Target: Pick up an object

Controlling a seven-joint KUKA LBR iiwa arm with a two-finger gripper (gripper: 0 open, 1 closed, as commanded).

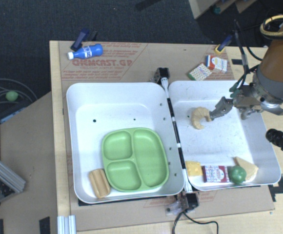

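A beige lumpy object [199,117] lies in the upper middle of the right bin [258,145]. My gripper [228,113] hangs just to its right, low over the bin floor, and is open. The left fingertip [214,113] touches or nearly touches the beige lump, and nothing sits between the fingers. Along this bin's front edge lie a yellow block [193,168], a red and white carton [214,173], a green ball [237,174] and a pale yellow wedge [249,166].
The left bin [83,106] holds a green divided plate [134,159] and a tan block [99,183] at its front left. Behind the bins, a blue and white tube [85,51] and small cartons [208,68] lie on the bench. A black divider [173,126] runs between the bins.
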